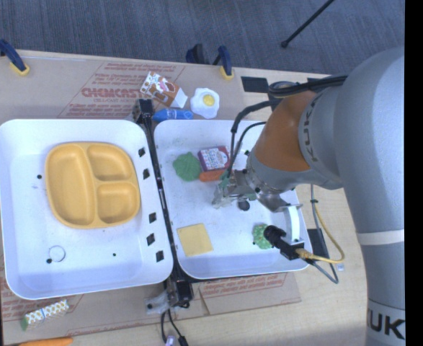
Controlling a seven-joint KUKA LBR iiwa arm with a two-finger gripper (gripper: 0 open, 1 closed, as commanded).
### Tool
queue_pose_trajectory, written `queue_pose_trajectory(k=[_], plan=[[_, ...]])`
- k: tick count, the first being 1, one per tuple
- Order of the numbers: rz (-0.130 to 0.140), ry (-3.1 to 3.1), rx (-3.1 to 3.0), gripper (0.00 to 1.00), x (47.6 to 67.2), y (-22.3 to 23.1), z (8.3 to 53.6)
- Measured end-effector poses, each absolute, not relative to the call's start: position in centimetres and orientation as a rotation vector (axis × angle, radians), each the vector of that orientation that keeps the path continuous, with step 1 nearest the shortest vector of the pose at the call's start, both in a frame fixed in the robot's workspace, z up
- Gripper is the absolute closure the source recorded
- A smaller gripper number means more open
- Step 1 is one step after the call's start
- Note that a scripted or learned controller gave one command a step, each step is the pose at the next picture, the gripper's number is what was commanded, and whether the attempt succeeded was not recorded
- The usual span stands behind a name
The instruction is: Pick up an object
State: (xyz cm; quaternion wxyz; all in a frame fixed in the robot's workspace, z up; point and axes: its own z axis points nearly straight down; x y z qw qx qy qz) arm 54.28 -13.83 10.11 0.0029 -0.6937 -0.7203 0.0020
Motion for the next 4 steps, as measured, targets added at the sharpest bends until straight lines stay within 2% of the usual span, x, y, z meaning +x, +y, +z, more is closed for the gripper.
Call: queue_pose_trajectory(k=[1, 3, 4], plan=[[0.006, -2.259, -2.175, 0.00, 54.3, -13.8, 10.1], [0.001, -2.616, -1.738, 0.00, 64.3, -12.5, 9.2], [0.001, -2.619, -1.733, 1.00, 64.3, -12.5, 10.3]])
